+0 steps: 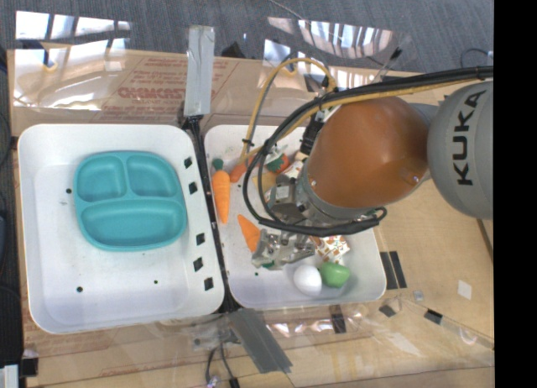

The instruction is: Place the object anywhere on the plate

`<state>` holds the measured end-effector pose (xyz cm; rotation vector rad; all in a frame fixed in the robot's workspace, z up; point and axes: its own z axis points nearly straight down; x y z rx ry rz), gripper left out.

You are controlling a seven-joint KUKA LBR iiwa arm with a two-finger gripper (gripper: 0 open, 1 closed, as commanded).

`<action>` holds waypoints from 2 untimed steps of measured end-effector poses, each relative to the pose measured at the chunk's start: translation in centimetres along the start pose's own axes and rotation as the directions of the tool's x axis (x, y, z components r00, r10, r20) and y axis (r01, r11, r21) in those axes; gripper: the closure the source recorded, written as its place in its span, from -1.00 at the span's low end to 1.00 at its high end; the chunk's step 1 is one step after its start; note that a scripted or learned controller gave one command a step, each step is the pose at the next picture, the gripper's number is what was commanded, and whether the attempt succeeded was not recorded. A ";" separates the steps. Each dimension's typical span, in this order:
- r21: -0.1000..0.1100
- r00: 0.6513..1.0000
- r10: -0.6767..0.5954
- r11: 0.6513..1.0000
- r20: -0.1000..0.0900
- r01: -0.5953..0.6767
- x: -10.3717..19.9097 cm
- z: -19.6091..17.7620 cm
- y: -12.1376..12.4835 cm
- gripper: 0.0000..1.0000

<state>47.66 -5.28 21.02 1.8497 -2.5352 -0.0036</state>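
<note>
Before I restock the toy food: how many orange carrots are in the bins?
2, both in the right white bin: one long orange carrot by its left wall, one shorter orange carrot near the claw. The arm may hide more.

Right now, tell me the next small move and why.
Probably close on something and lift straight up. The gripper is low in the right bin among the carrots, egg and green piece, and nothing visibly sits between its fingers. The plate waits in the left bin.
</note>
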 end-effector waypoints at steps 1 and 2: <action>0.002 0.992 -0.129 0.992 0.005 0.129 -10.6 1.9 -2.1 1.00; 0.003 0.992 -0.124 0.992 0.002 0.124 -10.3 1.9 -2.2 -1.00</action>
